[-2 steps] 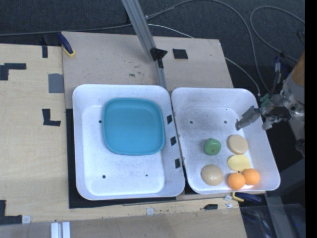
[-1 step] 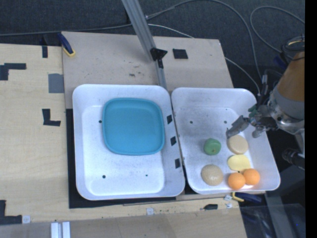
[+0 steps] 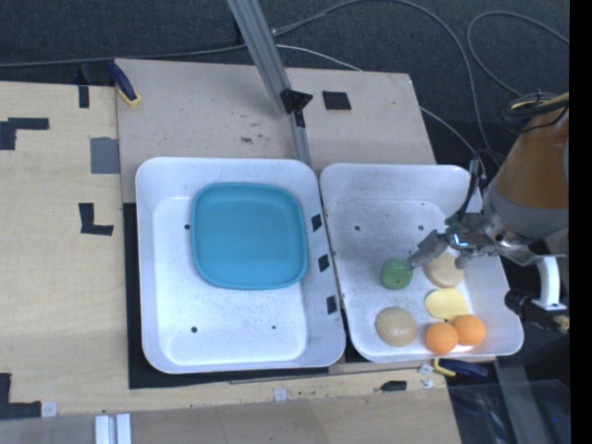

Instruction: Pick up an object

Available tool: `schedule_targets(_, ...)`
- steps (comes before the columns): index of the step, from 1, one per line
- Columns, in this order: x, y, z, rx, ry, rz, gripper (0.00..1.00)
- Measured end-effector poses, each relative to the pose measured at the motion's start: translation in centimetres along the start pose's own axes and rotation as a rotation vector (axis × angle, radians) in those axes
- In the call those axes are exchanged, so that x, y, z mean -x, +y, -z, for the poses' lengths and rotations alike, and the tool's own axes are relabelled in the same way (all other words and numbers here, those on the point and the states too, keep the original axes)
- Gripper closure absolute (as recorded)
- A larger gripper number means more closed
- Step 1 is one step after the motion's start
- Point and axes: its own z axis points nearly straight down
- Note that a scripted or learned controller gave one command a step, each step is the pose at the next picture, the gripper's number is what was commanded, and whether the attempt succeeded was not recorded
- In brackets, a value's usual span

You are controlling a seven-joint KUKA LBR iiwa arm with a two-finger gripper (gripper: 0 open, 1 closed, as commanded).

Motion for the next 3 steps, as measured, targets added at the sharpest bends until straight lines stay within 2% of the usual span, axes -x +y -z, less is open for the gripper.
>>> schedule_targets(1,0.4,-0.5,-6.1,0.0,0.0,-0.001,0.0)
schedule_targets(2,0.4,-0.4,-4.8,0.004,0.0,0.0,1.0)
schedule_targets(3,0.2,-0.5,1.3,0.01,-0.002,0.0,1.0)
